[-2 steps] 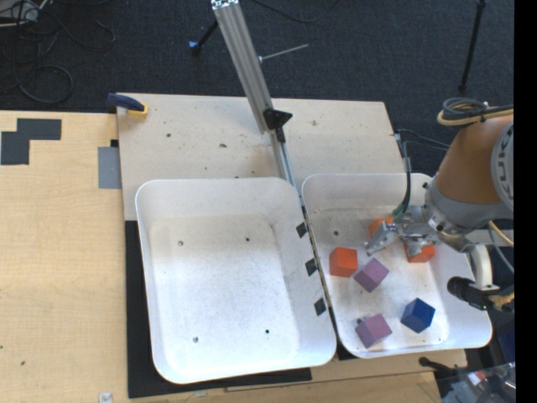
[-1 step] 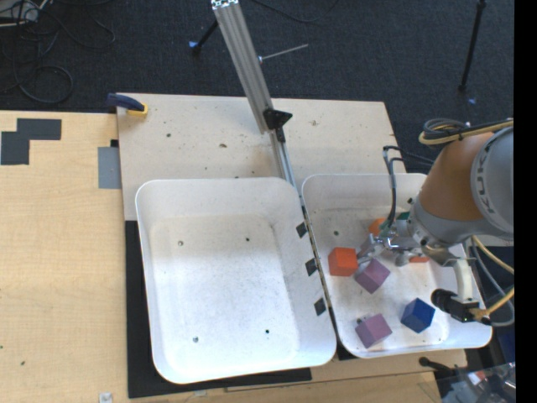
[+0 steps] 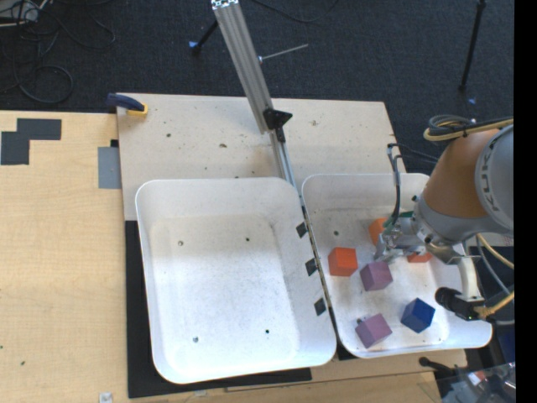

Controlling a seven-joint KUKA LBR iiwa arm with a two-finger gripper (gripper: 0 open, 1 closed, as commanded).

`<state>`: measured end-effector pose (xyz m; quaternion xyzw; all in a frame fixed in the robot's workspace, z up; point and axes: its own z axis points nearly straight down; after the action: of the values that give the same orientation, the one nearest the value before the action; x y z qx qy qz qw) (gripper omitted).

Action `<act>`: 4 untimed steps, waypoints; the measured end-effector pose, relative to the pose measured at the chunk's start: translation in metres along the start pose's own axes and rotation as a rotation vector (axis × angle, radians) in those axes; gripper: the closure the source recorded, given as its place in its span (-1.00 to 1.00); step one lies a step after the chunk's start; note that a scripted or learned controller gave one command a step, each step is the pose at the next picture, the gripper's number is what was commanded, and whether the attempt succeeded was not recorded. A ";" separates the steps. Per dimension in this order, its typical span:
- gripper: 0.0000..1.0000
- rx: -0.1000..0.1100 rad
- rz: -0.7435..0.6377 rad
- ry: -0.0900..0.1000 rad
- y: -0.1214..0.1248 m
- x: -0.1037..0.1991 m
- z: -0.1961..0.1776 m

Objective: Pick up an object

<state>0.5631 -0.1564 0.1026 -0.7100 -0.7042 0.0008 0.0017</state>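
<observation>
The big left bin (image 3: pixel 226 284) sits touching the right bin (image 3: pixel 352 193). The robot arm (image 3: pixel 470 183) comes in from 3 o'clock and hangs over the right bin. Its claw (image 3: pixel 393 243) points down just above a purple block (image 3: pixel 376 275); I cannot tell if the claw is open or closed. An orange block (image 3: pixel 342 261) lies just beside that purple block, at its 10 o'clock. Another purple block (image 3: pixel 372 329) sits at 6 o'clock in the bin. A blue block (image 3: pixel 418 315) lies near it, at 3 o'clock.
</observation>
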 end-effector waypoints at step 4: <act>1.00 -0.002 -0.012 0.001 0.016 0.056 -0.144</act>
<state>0.5804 -0.1006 0.2467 -0.7057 -0.7086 -0.0005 0.0014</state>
